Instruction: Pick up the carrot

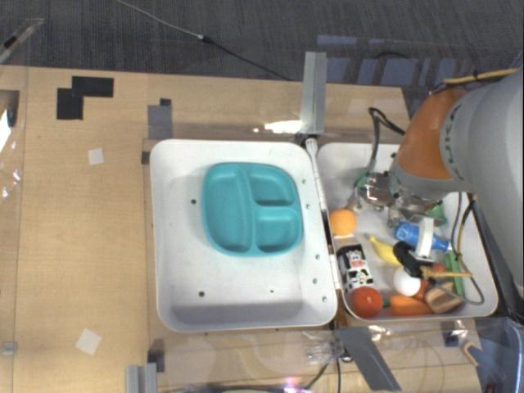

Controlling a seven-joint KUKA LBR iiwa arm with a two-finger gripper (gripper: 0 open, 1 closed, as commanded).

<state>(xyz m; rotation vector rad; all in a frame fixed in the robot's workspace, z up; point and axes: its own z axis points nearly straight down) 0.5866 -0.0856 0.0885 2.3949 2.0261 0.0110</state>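
1. Camera view gives us the small orange toy carrot (408, 305) lying at the near edge of the right-hand shallow white bin (340, 166), between a red tomato (368, 301) and a brown piece (443, 300).
2. We judge it light, stiff and smooth; take it across its thick middle.
3. Its long axis runs left-right; which end is the tip, we cannot tell.
4. Whether the jaws are open, we cannot tell.

Left bin (176, 301): white, plain. Divided plate (250, 207) inside: turquoise, uniform. Right bin (336, 164): white. Contents: orange ball (343, 222); yellow banana-like piece (381, 248); small box (355, 268), black and white with red marking; red tomato (367, 301); white egg (406, 284); carrot (408, 305), orange; blue-and-white item (419, 236); brown piece (443, 300). Arm (483, 133): grey, orange band (426, 142). Bench (74, 244): pale wood, black patches (80, 95) near far left corner. Floor (205, 15): dark grey.
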